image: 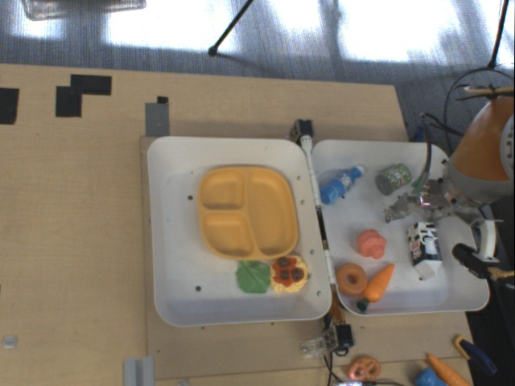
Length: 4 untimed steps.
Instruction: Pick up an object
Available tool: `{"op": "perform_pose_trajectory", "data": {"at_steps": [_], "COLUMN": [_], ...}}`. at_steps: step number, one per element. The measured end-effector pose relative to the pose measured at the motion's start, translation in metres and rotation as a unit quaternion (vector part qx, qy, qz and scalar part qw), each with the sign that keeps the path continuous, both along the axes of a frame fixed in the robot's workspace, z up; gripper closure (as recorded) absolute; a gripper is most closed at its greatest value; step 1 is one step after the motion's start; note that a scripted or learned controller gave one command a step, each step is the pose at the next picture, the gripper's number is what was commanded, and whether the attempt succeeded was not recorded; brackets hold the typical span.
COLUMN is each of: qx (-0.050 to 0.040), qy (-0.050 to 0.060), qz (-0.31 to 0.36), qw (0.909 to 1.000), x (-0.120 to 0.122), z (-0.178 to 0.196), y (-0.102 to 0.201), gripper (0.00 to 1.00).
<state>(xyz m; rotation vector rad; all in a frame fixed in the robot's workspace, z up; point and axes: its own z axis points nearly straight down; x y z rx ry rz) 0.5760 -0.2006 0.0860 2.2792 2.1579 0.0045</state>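
Note:
My gripper (410, 203) hangs open over the right bin (463, 300), with nothing between its fingers. It sits just below a grey-green can (393, 178) and just above a cow-patterned milk carton (423, 248). Also in this bin are a blue bottle (340, 184), a pink-red lump (371, 244), a brown donut (352, 279) and an orange carrot (376, 284). The arm's orange band (485, 143) shows at the right edge.
The left bin (173, 215) holds a yellow divided plate (245, 211), a green leafy toy (253, 277) and a small pizza toy (289, 273). A pretzel (364, 368) and an orange item (442, 374) lie on the bench in front of the bins.

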Motion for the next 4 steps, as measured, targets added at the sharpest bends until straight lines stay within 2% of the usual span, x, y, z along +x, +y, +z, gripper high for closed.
{"op": "perform_pose_trajectory", "data": {"at_steps": [1, 2, 3, 4], "qx": [-0.0019, -0.0035, -0.0033, -0.0033], "qy": [-0.001, -0.004, -0.004, -0.002], "qz": [0.163, 0.163, 0.163, 0.276], "qw": [0.9867, 0.9866, 0.9866, 0.9611], "x": [-0.025, -0.023, -0.023, -0.073], "z": [0.000, 0.012, 0.012, 0.001], "y": [-0.004, -0.004, -0.004, -0.003], "gripper": [0.00, 1.00, 0.00, 0.00]}}
